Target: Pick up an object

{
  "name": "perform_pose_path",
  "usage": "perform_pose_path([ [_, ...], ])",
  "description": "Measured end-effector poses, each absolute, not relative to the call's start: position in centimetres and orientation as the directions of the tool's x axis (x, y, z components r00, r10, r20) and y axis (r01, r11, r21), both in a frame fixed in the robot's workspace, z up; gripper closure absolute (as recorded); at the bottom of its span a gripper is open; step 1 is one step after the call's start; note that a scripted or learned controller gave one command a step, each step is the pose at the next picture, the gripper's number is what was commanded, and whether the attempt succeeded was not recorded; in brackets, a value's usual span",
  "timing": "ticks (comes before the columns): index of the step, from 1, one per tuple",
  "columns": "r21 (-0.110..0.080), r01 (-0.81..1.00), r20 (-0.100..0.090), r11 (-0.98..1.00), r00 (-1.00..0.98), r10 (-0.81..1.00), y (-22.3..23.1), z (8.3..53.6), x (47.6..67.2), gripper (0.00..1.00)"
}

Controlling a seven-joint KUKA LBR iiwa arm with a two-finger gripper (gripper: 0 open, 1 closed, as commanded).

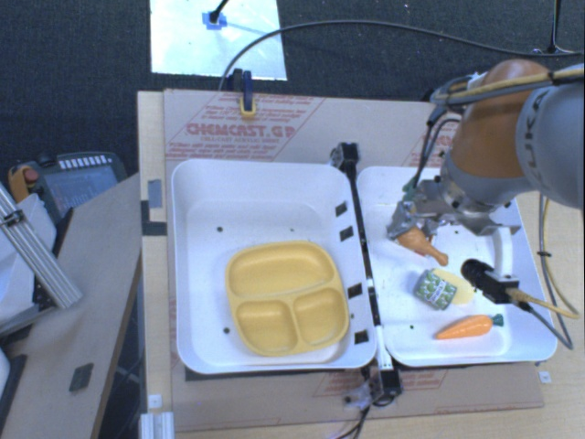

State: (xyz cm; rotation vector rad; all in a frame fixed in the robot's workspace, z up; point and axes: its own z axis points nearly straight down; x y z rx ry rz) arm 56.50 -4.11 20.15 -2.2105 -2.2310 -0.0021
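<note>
We see the gripper [409,224] in the right bin [530,337], at a brown drumstick-like toy [420,241]; can't tell if it's gripped. Toy's long axis runs 10 to 4 o'clock, narrow end twd 4. At 5 o'clock from it: green can [435,288], then carrot [466,327] lying approx 3–9, leaves at 3. Yellow tray [285,295] in left bin [196,245]. Board [274,122] reads "CHEMCAST GP".
</note>
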Motion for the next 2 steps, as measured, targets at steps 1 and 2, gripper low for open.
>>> perform_pose_path([
  [1,0.001,1.0,0.003,0.011,-0.011,1.0,1.2,21.5,55.0,1.0],
  [2,-0.001,1.0,0.002,0.01,-0.01,1.0,6.4,21.6,53.2,1.0],
])
